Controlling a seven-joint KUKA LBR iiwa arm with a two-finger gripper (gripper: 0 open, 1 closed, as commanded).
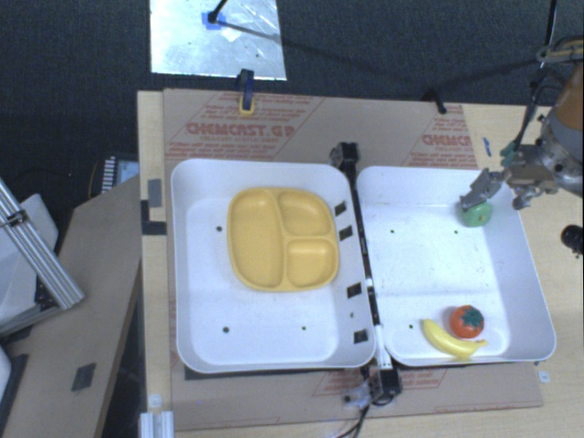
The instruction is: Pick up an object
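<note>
Two shallow white bins of smooth moulded plastic sit side by side in the middle of the frame, each with rounded corners and small dark dots across its floor. The left bin (196,336) holds a matte yellow divided plate (281,238), squarish with soft corners and three compartments. In the right bin (511,272), near the lower right corner, a glossy yellow banana (449,339) curves just beside a round orange-red tomato (466,320) with a dark green top; the two appear to touch.

A small green object (475,213) lies at the upper right of the right bin, rounded (its exact shape is hard to make out). The gripper (484,192) sits directly over it, grey and metallic, reaching in from the right edge, where the arm is cut off. Whether the claw is clenched or released cannot be told, nor whether it grips the green object.

The bins rest on a tan board (383,126) printed with faded red lettering. Dark carpet (383,26) lies beyond, with a shiny silver sheet (217,26) at the upper left.
</note>
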